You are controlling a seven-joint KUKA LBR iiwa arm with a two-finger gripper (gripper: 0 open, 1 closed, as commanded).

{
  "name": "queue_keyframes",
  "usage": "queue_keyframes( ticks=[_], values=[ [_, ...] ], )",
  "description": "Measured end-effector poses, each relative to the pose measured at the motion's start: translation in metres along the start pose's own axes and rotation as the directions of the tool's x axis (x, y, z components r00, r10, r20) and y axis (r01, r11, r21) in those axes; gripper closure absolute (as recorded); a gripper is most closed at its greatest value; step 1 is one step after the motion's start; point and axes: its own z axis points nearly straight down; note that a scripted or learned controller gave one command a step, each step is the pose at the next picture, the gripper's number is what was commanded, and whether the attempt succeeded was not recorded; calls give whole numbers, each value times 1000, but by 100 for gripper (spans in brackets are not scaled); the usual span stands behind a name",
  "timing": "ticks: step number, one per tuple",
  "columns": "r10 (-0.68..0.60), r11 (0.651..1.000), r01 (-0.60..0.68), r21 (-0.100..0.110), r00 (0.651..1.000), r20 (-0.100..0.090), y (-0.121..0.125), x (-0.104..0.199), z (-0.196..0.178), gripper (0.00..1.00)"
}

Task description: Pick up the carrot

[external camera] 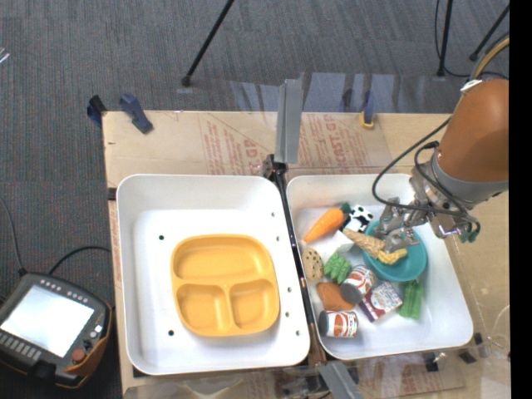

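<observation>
carrot (324, 223) | left of claw (397, 238), apart | likely light, stiff, smooth toy; grip mid-body across width | claw opening: cannot tell

Grey carpet (100, 40); tripod legs (212, 36); plywood bench (216, 140)

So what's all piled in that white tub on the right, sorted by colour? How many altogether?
Counting only what I can tell apart; the pile overlaps.
Orange: 2, the carrot and an orange-brown lump
Green: 2, one piece and another
Teal: 1, a plate
Red-labelled cans: 3
Tan: 2, a cookie and a tan piece
Black-and-white: 1
Total: 11
</observation>
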Motion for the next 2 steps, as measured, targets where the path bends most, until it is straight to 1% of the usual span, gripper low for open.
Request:
queue_keyframes(
  ticks=[1, 2],
  values=[
    [-3, 1000, 3, -6, 1000, -8, 2, 1, 5, 0],
    [-6, 1000, 6, -10, 1000, -8, 39, -62, 85, 0]
  ],
)
